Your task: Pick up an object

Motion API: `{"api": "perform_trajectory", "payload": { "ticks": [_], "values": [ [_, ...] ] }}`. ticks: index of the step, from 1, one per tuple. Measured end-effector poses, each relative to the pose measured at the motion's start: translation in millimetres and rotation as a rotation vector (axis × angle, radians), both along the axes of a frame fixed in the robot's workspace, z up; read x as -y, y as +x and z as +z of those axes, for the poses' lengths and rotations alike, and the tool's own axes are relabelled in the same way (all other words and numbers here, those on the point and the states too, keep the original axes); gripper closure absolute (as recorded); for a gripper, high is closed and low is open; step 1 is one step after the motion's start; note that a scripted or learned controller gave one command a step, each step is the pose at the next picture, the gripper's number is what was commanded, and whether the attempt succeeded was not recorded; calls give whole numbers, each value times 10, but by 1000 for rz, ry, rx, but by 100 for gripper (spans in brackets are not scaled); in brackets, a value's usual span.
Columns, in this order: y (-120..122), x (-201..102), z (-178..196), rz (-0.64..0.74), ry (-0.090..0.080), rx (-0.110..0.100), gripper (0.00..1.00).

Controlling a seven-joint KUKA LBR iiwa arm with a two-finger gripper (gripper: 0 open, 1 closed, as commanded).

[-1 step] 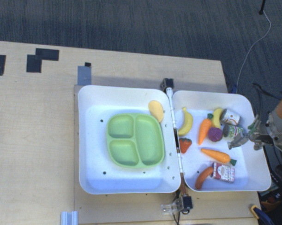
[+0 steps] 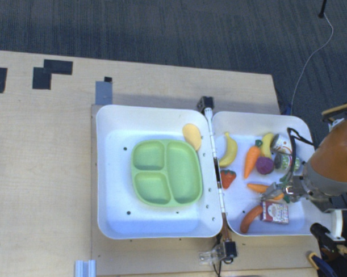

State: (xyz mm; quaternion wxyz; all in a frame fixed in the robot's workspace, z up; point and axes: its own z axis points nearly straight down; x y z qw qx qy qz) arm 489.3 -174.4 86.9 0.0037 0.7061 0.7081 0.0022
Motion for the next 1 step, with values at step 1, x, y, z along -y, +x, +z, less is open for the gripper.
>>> {"api": "perform_trajectory", "payload": {
  "ticks": [1],
  "values": [
    [20, 4, 117, 1, -2, 6, 100]
  ]
}}
